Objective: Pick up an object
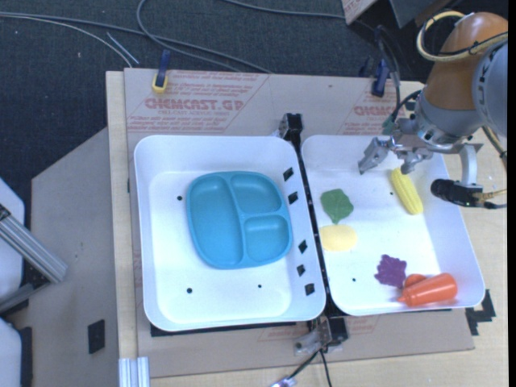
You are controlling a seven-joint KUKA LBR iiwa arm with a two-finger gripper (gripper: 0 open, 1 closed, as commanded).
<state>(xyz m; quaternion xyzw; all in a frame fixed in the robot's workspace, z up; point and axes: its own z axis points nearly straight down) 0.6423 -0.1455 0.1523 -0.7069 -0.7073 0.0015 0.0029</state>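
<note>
Nothing picked yet: my claw hangs open and empty over the right bin, beside the corn. Grasp and lift remain.

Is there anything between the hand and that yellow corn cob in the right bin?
Nothing visible. The hand hangs over the far end of the right bin, its fingers open, and the corn cob lies just beneath and beside it on bare white floor. The other toys lie nearer the camera.
</note>
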